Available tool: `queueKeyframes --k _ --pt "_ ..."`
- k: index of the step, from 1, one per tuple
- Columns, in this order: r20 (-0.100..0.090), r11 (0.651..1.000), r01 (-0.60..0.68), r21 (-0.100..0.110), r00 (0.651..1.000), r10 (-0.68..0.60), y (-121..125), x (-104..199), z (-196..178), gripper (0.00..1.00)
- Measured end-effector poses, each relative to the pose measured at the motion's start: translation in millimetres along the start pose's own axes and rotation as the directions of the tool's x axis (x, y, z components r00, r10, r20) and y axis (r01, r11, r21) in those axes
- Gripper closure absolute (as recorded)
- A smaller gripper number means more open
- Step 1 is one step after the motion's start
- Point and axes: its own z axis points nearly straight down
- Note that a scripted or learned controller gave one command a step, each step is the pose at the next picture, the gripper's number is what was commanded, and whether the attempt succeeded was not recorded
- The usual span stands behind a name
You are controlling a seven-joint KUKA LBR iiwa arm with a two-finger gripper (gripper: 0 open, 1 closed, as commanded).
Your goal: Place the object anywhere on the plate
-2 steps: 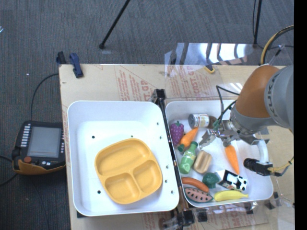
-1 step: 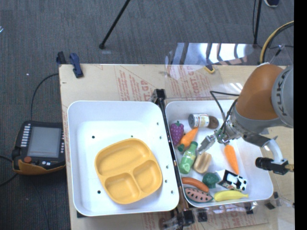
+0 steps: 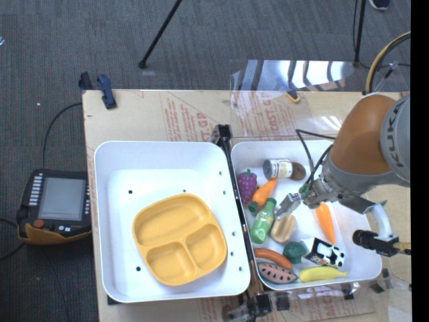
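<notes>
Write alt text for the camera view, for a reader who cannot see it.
A grey and orange robot arm lowers its claw over the right bin, among toy foods including a green bottle, carrots and a banana. The left bin holds a yellow divided plate.

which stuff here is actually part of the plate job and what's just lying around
Part of the job:
- yellow plate in the left bin
- gripper over the right bin
- toy food there: green bottle, purple grapes, carrot, banana

Lying about:
- teach pendant on the floor
- blue clamp at the bench corner
</notes>
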Motion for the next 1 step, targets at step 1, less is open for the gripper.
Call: queueKeyframes --k 1 --pt "-0.004 1.0 -0.006 0.004 1.0 0.006 -0.9 -1.6 -8.5 1.0"
